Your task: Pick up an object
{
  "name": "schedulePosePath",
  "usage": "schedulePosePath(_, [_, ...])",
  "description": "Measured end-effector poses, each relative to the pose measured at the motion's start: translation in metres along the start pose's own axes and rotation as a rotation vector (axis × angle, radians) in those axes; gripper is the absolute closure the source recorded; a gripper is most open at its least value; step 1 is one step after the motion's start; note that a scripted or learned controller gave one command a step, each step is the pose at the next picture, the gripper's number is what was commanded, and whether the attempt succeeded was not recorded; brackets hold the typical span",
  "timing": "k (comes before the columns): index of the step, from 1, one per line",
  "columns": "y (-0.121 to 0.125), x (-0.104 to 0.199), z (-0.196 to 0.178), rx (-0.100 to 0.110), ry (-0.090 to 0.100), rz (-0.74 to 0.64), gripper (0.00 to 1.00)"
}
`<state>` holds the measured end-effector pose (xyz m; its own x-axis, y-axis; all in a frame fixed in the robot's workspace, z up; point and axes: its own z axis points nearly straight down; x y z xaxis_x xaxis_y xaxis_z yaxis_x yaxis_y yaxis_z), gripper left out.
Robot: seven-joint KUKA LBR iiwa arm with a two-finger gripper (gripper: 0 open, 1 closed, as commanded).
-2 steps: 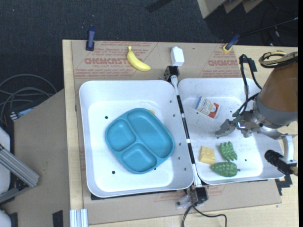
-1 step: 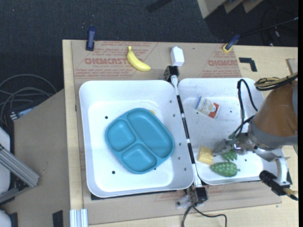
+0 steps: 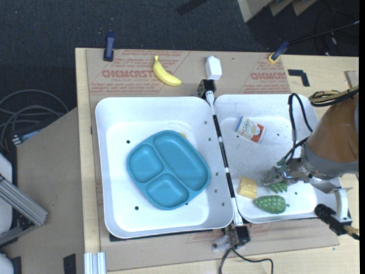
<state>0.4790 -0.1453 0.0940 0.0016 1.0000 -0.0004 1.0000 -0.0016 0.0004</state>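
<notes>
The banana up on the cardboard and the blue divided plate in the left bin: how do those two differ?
The banana is yellow, small and curved; the blue divided plate is far larger, rounded and split into three compartments. The banana lies outside the bins on the cardboard behind the left bin, while the plate lies inside that bin, covering much of its floor. Both look like plastic toys, and both lie apart from the gripper in the right bin.

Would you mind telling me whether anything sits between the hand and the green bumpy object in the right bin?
Nothing visible does. The hand hangs just above the green bumpy object; the yellow block lies off to its left.
</notes>
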Motion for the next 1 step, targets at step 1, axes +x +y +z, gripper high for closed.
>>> schedulePosePath(1, [0.0006,0.0825,-0.0907,-0.001,0.001,-0.003,1.0])
